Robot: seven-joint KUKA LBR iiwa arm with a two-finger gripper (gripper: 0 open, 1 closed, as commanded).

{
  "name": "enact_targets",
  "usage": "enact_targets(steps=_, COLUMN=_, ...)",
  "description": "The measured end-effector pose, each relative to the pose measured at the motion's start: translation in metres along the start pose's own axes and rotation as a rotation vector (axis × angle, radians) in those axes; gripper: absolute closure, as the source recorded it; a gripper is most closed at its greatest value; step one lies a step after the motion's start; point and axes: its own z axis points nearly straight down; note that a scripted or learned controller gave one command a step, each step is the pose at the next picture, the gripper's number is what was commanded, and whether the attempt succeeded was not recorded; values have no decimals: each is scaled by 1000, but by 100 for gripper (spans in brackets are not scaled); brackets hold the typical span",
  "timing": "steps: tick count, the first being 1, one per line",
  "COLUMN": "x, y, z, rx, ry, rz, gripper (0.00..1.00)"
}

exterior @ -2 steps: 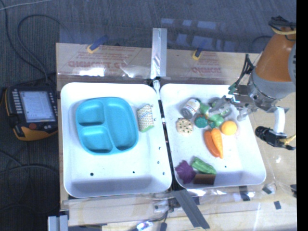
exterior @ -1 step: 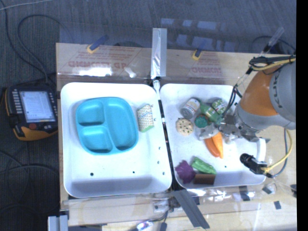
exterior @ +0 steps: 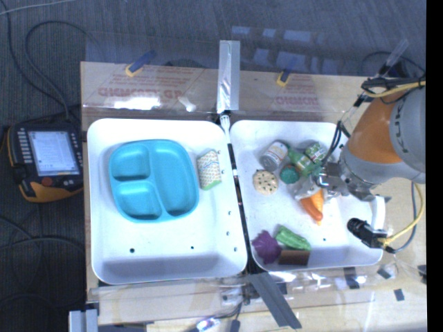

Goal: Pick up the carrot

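I see the bench (exterior: 311, 88) running across the middle of the frame, a pale wooden top with clear sheeting at its upper edge. On it sit the left bin (exterior: 166, 254) and the right bin (exterior: 332, 251), side by side and touching along the centre.

The arm (exterior: 387, 140) comes in from the right edge of the frame, its orange band above the wrist, and bends down over the right bin's right half. The blue divided plate (exterior: 151, 178) lies in the upper left part of the left bin. At the far left of the frame, off the bench, lies the control pendant (exterior: 45, 161) with its lit screen.

The gripper (exterior: 325, 183) hangs low at the carrot's upper end, right of centre in the right bin. I cannot tell from here how far the claw is open, nor whether it has hold of anything.

The carrot (exterior: 313, 205) lies just below the claw, orange, slanting down towards the lower right. Above and left of it are a green bottle (exterior: 304, 159), a grey can (exterior: 274, 155) and a round cookie (exterior: 265, 181). Near the bin's lower edge are a purple toy (exterior: 265, 245), a green toy (exterior: 293, 239) and a dark brown block (exterior: 294, 257). A patterned cylinder (exterior: 209, 169) stands just right of the plate.
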Motion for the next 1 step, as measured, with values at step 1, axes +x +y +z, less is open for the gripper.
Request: enact_targets(steps=1, x=42, y=72, z=-96, rx=1, ry=-3, rz=-176, gripper=100)
